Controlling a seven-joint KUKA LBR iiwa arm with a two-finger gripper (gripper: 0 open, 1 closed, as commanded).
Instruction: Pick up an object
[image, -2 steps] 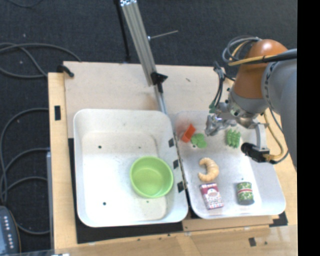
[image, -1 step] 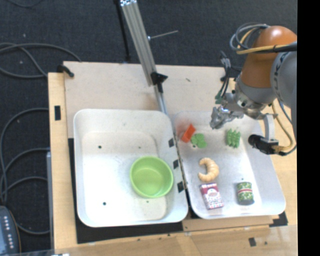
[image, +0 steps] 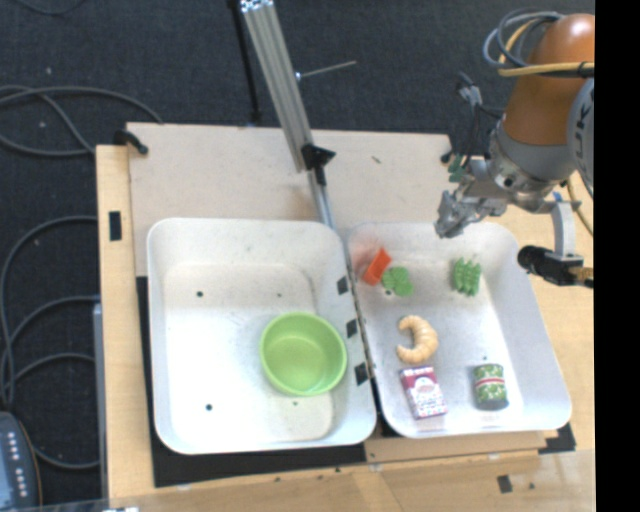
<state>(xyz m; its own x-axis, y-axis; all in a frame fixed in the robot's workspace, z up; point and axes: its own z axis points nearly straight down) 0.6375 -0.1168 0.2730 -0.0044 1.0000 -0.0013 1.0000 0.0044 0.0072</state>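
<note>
Poised at upper right: gripper (image: 452, 222), finger spread impossible to tell, holding nothing visible, above right bin (image: 520, 330) where green block (image: 465, 276), nearest of 6 items, lies directly below for likely pick.

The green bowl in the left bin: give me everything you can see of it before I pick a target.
The green bowl is round, lime green and looks like smooth plastic, with a thick rim and a plain inside that holds nothing. It stands upright, mouth up, on the floor of the left bin, toward its near right corner, close to the wall shared with the right bin. It appears to touch only the bin floor. The gripper is far off, over the right bin's far edge.
</note>
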